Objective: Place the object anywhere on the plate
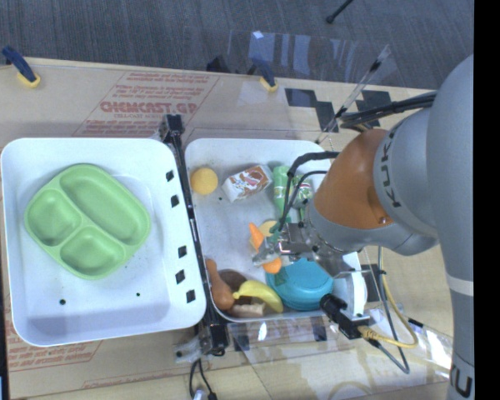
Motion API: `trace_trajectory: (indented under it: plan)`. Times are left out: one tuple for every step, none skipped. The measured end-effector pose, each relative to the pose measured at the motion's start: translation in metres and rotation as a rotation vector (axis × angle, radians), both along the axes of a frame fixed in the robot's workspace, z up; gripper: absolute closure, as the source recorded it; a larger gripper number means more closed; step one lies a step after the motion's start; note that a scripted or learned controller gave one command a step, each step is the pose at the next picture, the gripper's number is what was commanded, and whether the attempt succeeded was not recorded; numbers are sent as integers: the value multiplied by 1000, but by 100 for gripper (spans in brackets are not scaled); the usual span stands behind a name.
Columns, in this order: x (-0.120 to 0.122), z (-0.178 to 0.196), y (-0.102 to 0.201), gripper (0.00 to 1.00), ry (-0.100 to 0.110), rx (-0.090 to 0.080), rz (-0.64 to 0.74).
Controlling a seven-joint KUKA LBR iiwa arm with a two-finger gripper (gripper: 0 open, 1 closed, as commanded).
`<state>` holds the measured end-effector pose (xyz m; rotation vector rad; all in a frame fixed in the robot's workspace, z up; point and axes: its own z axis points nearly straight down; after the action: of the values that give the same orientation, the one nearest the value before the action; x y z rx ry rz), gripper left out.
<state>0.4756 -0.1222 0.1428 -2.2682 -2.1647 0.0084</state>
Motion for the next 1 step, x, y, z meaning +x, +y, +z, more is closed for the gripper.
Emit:
trace_trajectory:
  plan:
    - [35,-22,-14,100,-50,21,-493]
